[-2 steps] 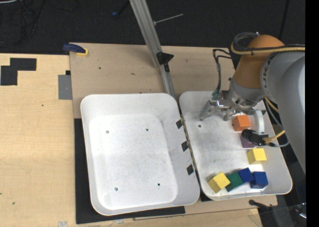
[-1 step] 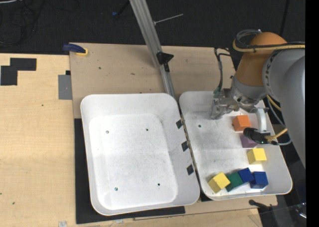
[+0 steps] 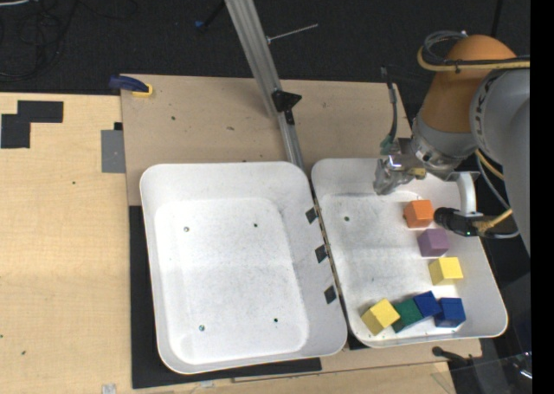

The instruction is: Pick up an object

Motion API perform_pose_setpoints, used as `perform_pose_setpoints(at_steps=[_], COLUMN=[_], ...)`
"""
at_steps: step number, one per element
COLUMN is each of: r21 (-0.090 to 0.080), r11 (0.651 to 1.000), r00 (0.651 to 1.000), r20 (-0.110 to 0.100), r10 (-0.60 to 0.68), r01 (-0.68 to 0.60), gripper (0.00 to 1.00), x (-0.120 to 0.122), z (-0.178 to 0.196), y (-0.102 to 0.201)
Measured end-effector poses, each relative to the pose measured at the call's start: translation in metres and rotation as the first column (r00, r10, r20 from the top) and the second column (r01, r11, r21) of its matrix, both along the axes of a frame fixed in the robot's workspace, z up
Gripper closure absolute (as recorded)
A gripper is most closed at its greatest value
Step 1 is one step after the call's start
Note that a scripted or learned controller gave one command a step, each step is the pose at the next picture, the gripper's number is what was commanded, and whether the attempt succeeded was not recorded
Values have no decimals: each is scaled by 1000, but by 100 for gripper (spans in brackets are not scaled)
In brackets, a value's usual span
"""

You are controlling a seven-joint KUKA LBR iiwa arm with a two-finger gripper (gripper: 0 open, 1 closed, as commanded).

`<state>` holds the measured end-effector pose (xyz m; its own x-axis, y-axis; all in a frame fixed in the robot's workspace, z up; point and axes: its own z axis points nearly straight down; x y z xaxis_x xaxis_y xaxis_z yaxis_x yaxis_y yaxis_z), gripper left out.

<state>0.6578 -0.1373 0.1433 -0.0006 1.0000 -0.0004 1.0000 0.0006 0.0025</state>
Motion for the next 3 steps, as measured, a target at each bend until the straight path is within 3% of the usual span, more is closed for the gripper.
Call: perform_pose_setpoints(at_steps=[2, 3], r21=[0, 3], r11=[1000, 1000], r00=[1000, 1000], r20=[2, -7], r10=[1, 3], r01=[-1, -3], gripper=[100, 100], x=[8, -25], z=[94, 92], y=[-8, 44])
